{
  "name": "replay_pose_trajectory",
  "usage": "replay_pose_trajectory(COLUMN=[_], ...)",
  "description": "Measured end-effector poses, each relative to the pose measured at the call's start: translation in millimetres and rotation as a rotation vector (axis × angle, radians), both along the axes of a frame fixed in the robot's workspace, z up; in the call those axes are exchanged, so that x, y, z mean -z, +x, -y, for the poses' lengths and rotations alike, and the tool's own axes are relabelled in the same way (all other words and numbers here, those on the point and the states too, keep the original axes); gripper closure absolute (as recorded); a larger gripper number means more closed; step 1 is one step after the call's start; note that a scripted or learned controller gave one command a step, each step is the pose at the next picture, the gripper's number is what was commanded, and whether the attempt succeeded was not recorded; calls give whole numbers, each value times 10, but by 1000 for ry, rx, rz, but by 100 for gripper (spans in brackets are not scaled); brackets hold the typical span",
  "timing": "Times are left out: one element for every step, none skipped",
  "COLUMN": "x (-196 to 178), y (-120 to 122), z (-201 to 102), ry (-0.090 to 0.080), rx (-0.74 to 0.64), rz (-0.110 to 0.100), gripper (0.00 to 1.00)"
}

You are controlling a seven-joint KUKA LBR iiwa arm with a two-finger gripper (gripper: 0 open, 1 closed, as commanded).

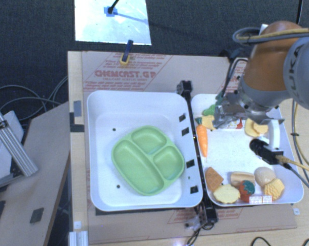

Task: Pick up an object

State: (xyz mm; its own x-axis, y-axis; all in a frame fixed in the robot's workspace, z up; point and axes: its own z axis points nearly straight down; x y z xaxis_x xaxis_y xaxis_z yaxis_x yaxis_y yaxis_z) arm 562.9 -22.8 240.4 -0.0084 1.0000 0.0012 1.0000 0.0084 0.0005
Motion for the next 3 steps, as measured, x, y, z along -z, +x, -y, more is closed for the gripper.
replay_pose_trajectory(x=[135, 221, 75], y=[-21, -23, -44], z=[-625, -933, -928], ry=[1, 0, 0], rx=[-2, 1, 2], rz=[-1, -1, 2], gripper=[100, 100, 100])
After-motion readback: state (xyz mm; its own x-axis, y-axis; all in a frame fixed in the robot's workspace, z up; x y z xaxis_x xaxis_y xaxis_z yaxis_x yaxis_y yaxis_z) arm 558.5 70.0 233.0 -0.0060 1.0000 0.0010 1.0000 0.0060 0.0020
